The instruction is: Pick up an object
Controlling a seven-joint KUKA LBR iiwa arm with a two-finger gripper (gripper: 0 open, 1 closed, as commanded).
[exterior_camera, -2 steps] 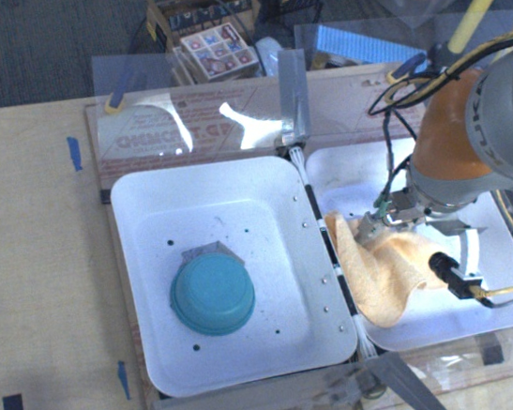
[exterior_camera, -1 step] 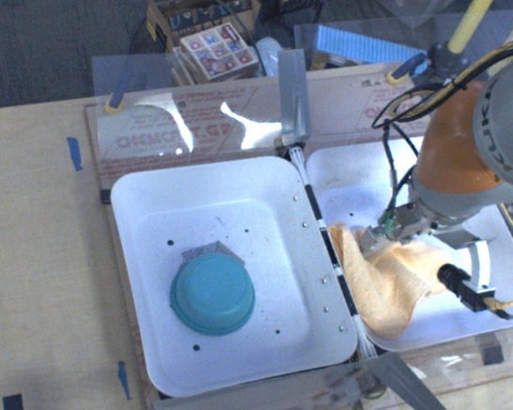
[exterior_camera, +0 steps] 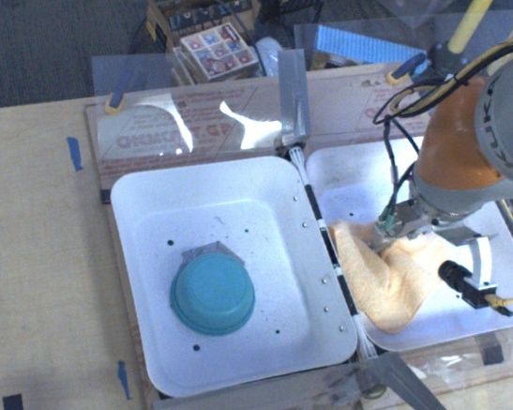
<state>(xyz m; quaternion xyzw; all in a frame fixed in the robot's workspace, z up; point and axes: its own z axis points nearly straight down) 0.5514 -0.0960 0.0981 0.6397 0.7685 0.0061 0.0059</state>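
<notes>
Faint print, little of it legible

A clear sheet [exterior_camera: 190, 123] behind the bins bears red lettering, too washed out by glare to read. The arm [exterior_camera: 511, 130] shows part of dark letters on its grey casing, cut off at the edge. A box [exterior_camera: 216, 49] on the floor carries coloured pictures, its text too small to read.

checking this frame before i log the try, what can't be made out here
Camera view:
- Gripper: the arm's grey and orange wrist covers it, so whether it has hold of the floppy tan cloth in the right white bin cannot be told.
- Far end of the cloth: hidden under the arm.
- Grey scrap behind the round teal plastic bowl in the left white bin: partly covered, too small to identify.
</notes>
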